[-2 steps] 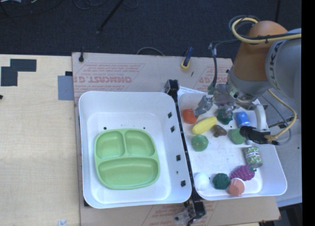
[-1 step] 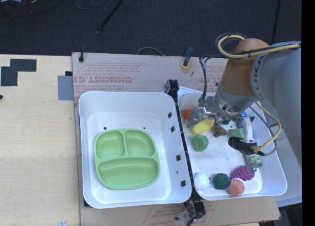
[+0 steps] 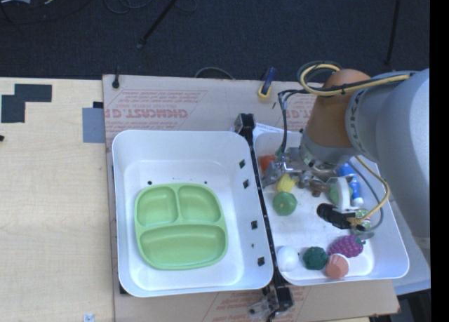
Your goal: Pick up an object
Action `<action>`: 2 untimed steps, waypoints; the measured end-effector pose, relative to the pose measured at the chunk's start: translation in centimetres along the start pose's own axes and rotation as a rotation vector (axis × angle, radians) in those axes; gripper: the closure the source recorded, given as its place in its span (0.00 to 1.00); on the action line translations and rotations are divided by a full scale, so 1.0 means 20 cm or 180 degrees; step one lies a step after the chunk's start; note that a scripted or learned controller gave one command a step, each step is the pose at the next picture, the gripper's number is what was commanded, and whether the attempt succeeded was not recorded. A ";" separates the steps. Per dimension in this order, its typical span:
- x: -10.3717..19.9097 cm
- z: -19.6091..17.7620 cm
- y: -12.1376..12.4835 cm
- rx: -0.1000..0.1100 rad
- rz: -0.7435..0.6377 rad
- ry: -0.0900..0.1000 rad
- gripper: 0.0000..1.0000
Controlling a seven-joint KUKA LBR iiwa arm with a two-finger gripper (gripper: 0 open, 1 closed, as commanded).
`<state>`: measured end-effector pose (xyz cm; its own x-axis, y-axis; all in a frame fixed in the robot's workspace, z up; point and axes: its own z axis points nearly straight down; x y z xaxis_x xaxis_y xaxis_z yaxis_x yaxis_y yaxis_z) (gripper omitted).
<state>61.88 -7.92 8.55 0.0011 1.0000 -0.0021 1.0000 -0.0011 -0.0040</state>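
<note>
Low in the right-hand white bin (image 3: 393,261), the gripper (image 3: 295,172), its state impossible to tell, hovers over a yellow toy (image 3: 285,183) at the green ball's (image 3: 285,203) twelve o'clock; closing and lifting come next.

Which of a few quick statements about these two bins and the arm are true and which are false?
1. The green divided plate lies in the left bin. True.
2. The purple grape bunch sits in the left bin. False: it is in the right bin, near the front.
3. The gripper is over the right bin. True.
4. The white ball rests on the green plate. False: it lies in the right bin, beside a dark green object.
</note>
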 end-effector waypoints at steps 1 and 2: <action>0.00 -0.06 0.00 0.0008 0.0013 0.0006 1.00; -0.03 -0.35 0.04 -0.0019 0.0003 0.0006 1.00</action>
<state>62.75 -8.42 15.52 0.0019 1.0000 -0.0001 1.0000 -0.0019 0.0019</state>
